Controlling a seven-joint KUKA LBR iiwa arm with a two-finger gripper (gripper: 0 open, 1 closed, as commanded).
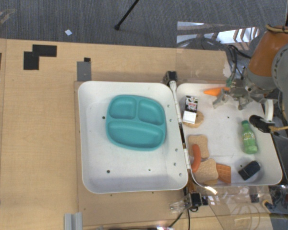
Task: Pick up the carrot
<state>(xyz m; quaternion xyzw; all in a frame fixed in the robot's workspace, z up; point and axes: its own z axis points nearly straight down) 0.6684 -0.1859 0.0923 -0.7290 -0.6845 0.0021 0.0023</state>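
Camera view: carrot (pixel 213 92) lies at far edge of right bin (pixel 230 128), close against back wall, pointed tip toward divider. Gripper (pixel 239 98) sits just beside carrot's thick end, low over bin floor; grip state not discernible, nothing visibly held. Green bottle (pixel 249 137) near, toward bin's near side; small box (pixel 191 110) well apart.

Risks (judgement): carrot hugging wall leaves little room for far finger, which may strike rim or nudge carrot sideways. Tapered round body could roll or squirt out on closing.
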